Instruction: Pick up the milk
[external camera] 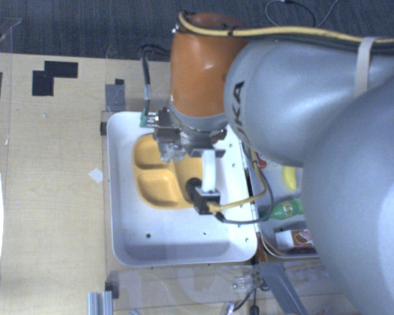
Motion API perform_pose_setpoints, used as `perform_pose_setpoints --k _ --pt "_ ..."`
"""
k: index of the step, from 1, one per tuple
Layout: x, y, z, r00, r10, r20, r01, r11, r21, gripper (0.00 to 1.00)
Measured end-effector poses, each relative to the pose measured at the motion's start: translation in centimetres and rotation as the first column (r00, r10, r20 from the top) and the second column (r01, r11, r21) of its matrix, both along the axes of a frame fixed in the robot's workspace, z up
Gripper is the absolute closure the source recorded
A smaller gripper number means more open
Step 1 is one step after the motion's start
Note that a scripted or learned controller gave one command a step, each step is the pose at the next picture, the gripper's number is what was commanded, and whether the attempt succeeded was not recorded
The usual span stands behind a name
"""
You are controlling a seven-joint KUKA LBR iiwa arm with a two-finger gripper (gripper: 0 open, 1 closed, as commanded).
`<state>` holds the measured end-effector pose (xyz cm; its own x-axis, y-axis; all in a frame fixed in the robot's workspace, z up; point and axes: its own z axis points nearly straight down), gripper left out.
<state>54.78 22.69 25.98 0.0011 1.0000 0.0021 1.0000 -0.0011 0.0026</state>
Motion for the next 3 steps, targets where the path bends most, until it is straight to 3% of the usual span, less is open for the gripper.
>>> perform_pose_setpoints --k 1,2,3 --pt "0.1 0.0 1.1 1.000 0.002 0.003 -0.002 1.000 0.002 1.00" --pt "-1.1 0.4 0.0 0.946 0.323 0.000 -0.323 0.946 -0.002 1.00" --pt "-6.0 -0.4 -0.7 0.801 0.599 0.002 -0.599 0.801 -0.003 1.00"
